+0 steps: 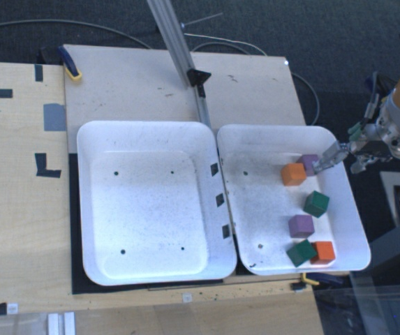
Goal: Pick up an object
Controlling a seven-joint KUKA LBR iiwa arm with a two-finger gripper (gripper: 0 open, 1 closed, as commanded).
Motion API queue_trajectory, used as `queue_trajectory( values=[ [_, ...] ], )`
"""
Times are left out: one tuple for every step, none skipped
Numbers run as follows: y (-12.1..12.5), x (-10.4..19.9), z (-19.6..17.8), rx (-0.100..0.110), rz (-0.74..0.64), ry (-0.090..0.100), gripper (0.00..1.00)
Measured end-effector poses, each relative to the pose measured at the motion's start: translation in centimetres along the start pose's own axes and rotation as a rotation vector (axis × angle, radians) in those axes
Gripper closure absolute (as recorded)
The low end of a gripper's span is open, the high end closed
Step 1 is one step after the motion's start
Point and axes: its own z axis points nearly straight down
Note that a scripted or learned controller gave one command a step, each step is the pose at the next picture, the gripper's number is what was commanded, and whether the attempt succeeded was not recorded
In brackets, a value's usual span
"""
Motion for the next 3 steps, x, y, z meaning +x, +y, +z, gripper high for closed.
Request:
queue_trajectory(
  values=[
    [4.3,-2.1,16.1,0.006,0.000,0.000,0.00],
    [10.1,-1.7,19.7,0.000,-0.002,-0.001,0.00],
    [5.9,1.5,19.5,0.005,0.001,0.001,0.00]
  ],
)
